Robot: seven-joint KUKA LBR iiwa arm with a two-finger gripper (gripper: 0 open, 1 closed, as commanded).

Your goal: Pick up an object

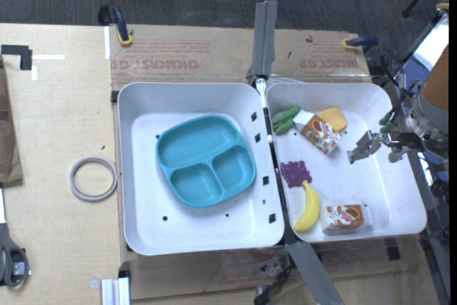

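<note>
A roll of tape (93, 178) lies on the wooden bench (53, 111) left of the bins. Scissors (12, 261) sit near the lower left edge (partly cut off). 2 clamps (121, 28) hold a cardboard sheet (186, 53).

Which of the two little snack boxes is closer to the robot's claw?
The upper box, lying beside the orange piece near the green vegetable. The gripper hovers just right of it; the other box lies lower, by the banana.
</note>
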